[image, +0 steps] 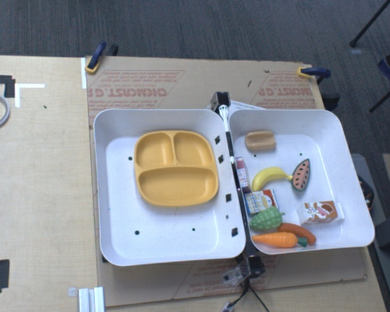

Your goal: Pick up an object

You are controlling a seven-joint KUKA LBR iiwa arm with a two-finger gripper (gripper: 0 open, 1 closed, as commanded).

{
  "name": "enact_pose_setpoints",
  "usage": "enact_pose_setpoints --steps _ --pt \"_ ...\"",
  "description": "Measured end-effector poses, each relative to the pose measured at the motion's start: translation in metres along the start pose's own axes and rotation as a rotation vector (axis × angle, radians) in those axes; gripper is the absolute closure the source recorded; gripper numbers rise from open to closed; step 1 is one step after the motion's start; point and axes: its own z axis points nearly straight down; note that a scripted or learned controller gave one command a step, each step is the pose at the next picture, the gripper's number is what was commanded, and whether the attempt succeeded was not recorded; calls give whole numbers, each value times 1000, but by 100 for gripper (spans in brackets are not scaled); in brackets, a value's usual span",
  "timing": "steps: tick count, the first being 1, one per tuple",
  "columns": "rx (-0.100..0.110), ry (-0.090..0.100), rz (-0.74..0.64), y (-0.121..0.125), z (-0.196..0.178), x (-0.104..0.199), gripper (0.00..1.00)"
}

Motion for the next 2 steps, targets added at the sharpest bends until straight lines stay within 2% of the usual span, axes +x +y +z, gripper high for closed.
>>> enact_pose_setpoints --steps 2 --pt "-5 -3 -7 3 -18 1 100"
